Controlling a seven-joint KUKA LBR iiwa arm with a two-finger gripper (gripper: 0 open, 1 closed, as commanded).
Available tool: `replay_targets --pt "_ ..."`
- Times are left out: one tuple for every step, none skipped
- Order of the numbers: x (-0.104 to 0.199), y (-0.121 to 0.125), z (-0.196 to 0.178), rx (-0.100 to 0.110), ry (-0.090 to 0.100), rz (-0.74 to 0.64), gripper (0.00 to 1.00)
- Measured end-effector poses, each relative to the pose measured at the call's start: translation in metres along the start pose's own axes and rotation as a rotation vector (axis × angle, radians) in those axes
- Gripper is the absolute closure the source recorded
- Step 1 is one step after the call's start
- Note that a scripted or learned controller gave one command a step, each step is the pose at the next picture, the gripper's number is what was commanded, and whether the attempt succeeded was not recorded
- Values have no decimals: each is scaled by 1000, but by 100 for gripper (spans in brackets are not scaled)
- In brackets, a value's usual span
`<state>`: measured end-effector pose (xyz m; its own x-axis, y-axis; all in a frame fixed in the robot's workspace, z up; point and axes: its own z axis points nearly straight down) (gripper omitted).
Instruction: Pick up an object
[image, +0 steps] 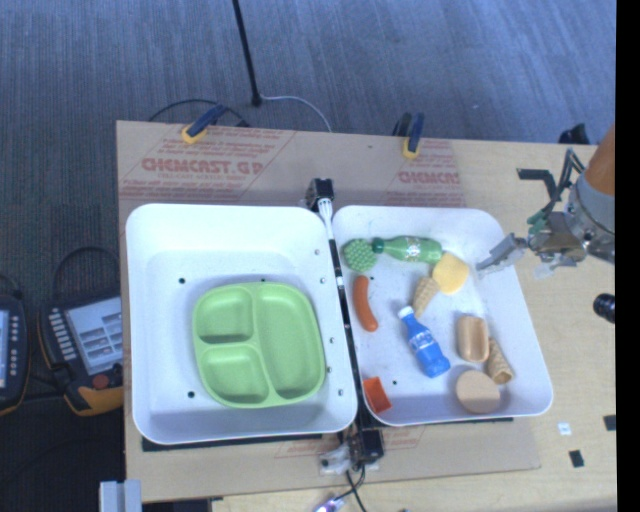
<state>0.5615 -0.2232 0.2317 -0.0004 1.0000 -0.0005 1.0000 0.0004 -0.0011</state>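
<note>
Near edge, lower right of frame: tan bun (478, 391) and orange block (375, 392) in right bin (520, 405). Further up: blue bottle (425, 343), bread roll (472, 337), red sausage (364, 302), yellow lump (451, 272), green bottle (407, 248). Centre left: green divided plate (259, 343) in left bin (150, 300). Far right: gripper (520, 245) just off bin's upper right rim, holding nothing; finger spread impossible to judge. Risks, as judged: clipping rim on descent; crowded items jamming or slipping a grasp.
</note>
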Motion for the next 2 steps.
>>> replay_targets --pt "34 -21 137 0 0 257 0" --pt "123 -22 143 -13 -5 103 0"
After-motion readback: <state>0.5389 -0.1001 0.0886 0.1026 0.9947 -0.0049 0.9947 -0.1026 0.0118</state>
